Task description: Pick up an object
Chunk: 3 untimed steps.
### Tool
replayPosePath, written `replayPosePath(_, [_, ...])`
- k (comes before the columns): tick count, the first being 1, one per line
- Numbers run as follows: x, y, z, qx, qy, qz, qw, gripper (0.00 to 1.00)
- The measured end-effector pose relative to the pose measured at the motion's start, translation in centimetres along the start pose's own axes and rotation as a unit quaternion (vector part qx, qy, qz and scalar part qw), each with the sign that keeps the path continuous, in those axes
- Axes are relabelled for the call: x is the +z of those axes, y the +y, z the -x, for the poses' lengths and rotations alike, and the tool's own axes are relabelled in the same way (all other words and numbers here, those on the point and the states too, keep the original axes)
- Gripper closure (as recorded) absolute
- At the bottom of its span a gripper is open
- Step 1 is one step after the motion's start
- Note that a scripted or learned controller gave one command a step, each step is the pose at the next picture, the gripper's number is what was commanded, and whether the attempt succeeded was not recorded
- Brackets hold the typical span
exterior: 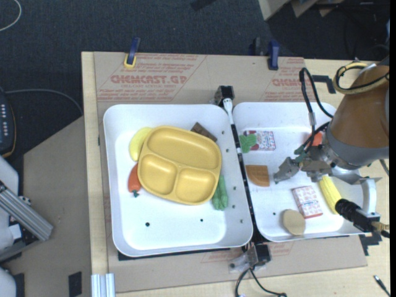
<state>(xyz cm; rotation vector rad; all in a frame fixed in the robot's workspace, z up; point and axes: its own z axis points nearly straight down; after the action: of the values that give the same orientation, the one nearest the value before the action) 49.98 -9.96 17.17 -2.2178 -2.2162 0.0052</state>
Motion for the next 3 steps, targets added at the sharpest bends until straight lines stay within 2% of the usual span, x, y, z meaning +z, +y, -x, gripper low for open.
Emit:
replayPosePath(2, [8.9, 0.1, -1.0, 0.0, 0.0, 0.001, 1.0, 0.0])
replayPosePath(3, [7.7, 0.2, -0.9, 0.001, -0.001, 0.004, 1.0, 1.0])
